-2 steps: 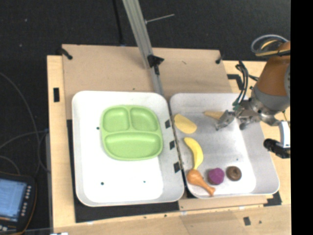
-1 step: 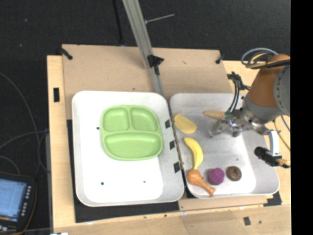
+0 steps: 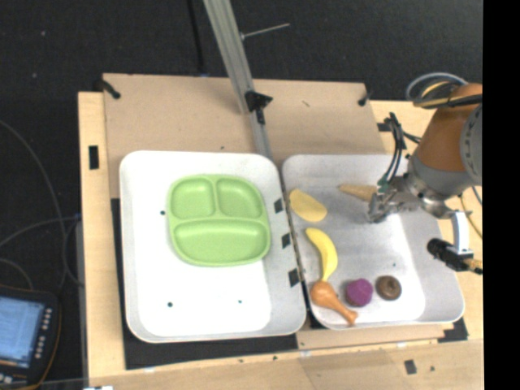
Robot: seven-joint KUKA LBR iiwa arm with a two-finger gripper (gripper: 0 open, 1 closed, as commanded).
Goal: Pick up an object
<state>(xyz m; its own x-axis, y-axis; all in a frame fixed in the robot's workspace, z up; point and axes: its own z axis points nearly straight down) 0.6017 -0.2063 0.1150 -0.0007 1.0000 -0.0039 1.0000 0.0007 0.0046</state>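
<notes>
Fingers (image 3: 379, 210) state unclear, beside tan cone (image 3: 355, 191) | banana (image 3: 323, 252), plum (image 3: 358, 292) apart | green tray (image 3: 218, 221) left bin

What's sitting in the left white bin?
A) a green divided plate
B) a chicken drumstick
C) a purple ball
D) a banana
A: the green divided plate lies in the left bin, while the banana and the other small items lie in the right bin.

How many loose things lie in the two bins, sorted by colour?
Green: 1, the divided plate in the left bin.
Yellow: 2, the banana and the yellow piece.
Orange-tan: 2, the drumstick shape and the cone.
Purple: 1, the ball.
Brown: 1, the ring.
Total: 7.
</notes>
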